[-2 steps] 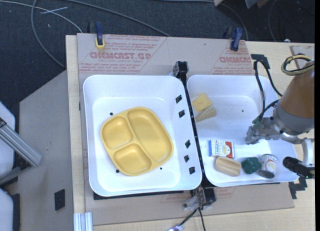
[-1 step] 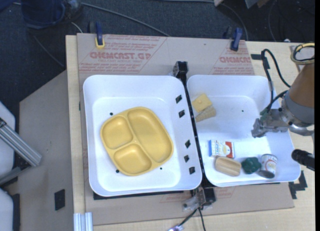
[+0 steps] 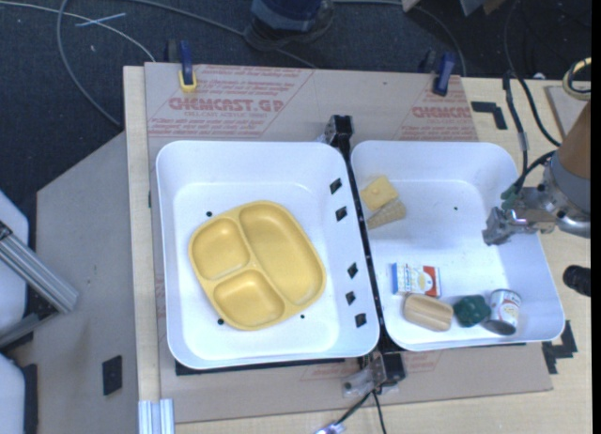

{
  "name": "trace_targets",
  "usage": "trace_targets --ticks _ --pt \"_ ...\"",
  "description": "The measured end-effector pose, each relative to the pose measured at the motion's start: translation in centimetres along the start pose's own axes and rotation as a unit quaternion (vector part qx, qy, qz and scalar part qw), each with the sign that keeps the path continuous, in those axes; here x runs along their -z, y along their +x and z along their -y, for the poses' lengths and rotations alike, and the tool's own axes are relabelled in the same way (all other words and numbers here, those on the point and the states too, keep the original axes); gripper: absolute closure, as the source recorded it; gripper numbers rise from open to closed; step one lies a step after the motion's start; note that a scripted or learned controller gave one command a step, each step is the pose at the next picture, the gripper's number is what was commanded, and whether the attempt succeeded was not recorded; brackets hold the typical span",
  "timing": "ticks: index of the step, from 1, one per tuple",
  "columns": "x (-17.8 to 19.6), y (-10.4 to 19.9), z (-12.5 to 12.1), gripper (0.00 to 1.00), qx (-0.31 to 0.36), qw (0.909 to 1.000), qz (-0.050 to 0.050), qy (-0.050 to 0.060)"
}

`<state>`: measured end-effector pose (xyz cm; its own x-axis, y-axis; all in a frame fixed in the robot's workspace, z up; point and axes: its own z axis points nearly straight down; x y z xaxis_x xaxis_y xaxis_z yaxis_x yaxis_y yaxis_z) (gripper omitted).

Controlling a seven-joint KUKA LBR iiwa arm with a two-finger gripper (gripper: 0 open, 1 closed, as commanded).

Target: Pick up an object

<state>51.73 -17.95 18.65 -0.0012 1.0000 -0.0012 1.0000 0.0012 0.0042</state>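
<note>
Worktop [image 3: 244, 94] first, then two white bins. Left bin [image 3: 178, 188] holds a yellow tray [image 3: 255, 263]. Right bin [image 3: 470, 164] holds small things: sponge [image 3: 381, 199], box [image 3: 415, 279], can [image 3: 503, 310]. Gripper [image 3: 498, 227] hovers at the right side (grip unclear), holding nothing. Next, I think, it goes down.

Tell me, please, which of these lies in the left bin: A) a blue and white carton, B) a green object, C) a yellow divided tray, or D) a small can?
C: the yellow divided tray lies alone in the left bin, while the can, carton and green object sit in the right bin.
</note>
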Motion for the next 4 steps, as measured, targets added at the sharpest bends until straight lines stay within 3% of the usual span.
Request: trace_targets --ticks 1,4 --pt "5.4 0.0 -0.2 1.0 0.0 1.0 0.0 -0.001" --pt "6.5 14.6 -1.1 1.0 0.002 1.0 -0.001 0.002"
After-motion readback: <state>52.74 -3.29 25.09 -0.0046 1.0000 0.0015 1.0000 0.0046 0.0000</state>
